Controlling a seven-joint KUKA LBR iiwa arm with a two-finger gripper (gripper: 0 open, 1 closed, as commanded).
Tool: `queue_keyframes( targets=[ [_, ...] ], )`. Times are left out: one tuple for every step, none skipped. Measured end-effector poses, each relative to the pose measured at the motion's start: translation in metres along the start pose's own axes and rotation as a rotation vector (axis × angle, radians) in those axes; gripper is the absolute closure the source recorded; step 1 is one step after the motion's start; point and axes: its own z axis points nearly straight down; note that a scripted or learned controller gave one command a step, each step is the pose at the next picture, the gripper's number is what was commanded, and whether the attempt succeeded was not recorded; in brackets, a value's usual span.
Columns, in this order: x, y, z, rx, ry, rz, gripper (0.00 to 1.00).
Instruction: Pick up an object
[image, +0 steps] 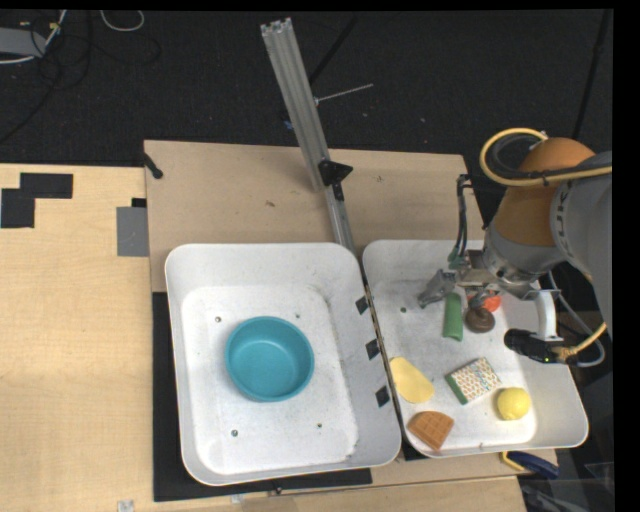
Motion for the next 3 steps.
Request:
queue_keyframes(
  targets=[
    [-0.001,0.001,-0.013,-0.005,-0.001,0.000,1.00],
    [0.005,-0.006,-0.063,-0.009,-0.002,0.000,1.00],
    [-0.004,-0.004,-0.121,-0.010,-0.002,0.000,1.00]
  ],
)
